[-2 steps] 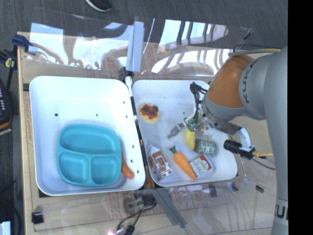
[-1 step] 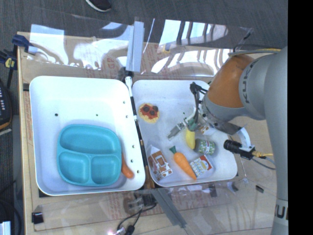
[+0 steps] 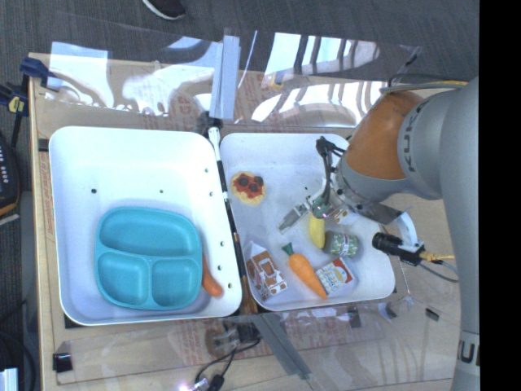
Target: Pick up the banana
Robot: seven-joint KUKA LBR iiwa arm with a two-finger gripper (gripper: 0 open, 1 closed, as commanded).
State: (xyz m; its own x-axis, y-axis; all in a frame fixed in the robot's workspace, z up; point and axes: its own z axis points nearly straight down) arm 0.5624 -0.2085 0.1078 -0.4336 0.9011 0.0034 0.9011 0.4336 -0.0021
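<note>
1. Left of the banana (image 3: 317,231), across the wall between the bins, the left bin (image 3: 73,149) holds a blue divided tray (image 3: 150,257) with a small orange piece (image 3: 212,283) by its corner – none of it matters for the grasp.
2. In the right bin (image 3: 269,149), the pizza toy (image 3: 248,187) lies up and left of the banana and well apart from it; a small printed box (image 3: 267,273) lies down and left.
3. The carrot (image 3: 303,273) sits just below the banana, nearly touching its lower end – a likely thing to snag.
4. The banana is short, yellow and roughly upright in the view, directly under the gripper (image 3: 323,212).
5. Whether the gripper is spread or pinched together I cannot tell; nothing shows the banana held.
6. A green can (image 3: 343,243) is just right of the banana, with a snack packet (image 3: 334,277) below it. The grasp should, I judge, straddle the banana's narrow width and come straight down, keeping off the can and carrot.
</note>
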